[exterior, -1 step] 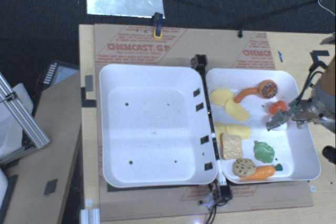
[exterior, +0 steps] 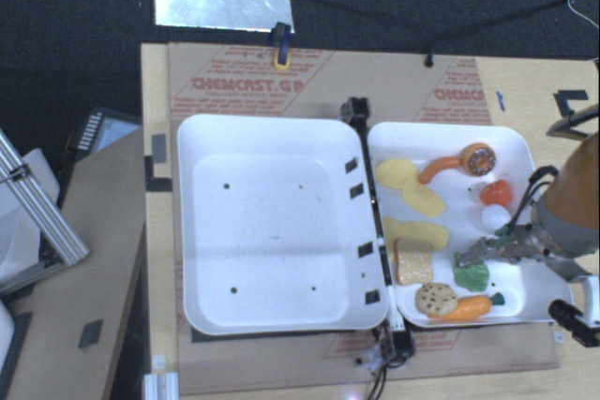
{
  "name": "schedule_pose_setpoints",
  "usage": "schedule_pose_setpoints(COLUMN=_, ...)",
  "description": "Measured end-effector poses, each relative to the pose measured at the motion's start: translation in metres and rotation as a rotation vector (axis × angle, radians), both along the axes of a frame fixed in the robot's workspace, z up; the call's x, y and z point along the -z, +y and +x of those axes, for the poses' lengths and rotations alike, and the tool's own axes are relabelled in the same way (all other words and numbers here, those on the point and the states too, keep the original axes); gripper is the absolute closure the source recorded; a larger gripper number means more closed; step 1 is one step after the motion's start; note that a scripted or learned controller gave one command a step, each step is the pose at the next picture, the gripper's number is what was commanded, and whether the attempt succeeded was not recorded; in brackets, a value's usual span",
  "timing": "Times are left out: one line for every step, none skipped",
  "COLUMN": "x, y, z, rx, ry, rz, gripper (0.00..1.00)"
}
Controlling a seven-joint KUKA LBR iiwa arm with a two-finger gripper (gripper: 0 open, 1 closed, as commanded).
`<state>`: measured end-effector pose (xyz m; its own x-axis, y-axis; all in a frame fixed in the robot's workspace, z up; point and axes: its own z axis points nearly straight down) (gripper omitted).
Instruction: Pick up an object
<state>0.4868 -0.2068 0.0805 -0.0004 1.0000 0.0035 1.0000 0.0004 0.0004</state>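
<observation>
Your gripper (exterior: 469, 252) hangs low over the green toy (exterior: 472, 275) in the right bin (exterior: 450, 132). I cannot tell its state. Next, you go down and squeeze.

Two bins side by side on bench (exterior: 309, 75): left bin (exterior: 272, 225), right bin (exterior: 520, 145). All items in right bin: donut (exterior: 480, 159) at back, tomato (exterior: 496, 193) and egg (exterior: 494, 218) in front of it, bread (exterior: 413, 261) centre-left, cookie (exterior: 436, 298) and carrot (exterior: 463, 307) at front edge. Gripper (exterior: 469, 254) just above bin's right-front area.
</observation>
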Motion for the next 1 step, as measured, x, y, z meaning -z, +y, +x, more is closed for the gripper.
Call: schedule_pose_setpoints(x=-0.0162, y=0.001, z=0.0024, rx=-0.002, ry=-0.006, rz=-0.004, gripper=1.0)
